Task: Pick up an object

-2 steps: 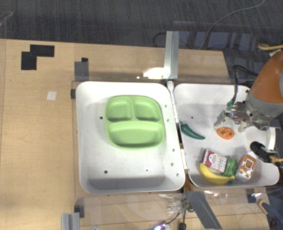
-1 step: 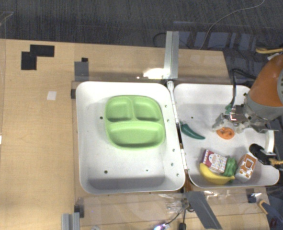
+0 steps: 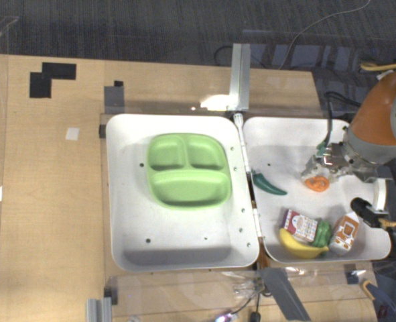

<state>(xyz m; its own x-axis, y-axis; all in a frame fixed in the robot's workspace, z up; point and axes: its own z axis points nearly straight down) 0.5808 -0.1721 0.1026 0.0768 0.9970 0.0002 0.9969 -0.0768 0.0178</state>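
The pincer (image 3: 321, 168) hangs low at three o'clock over the small round orange object (image 3: 317, 184), grip state impossible to tell, so nothing seems lifted yet.

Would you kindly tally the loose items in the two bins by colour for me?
Green: 2, the plate and the pepper
Orange: 1, the piece at the gripper
Yellow: 1, the banana
Red and white: 1, the box
Brown and white: 1, the carton
Total: 6
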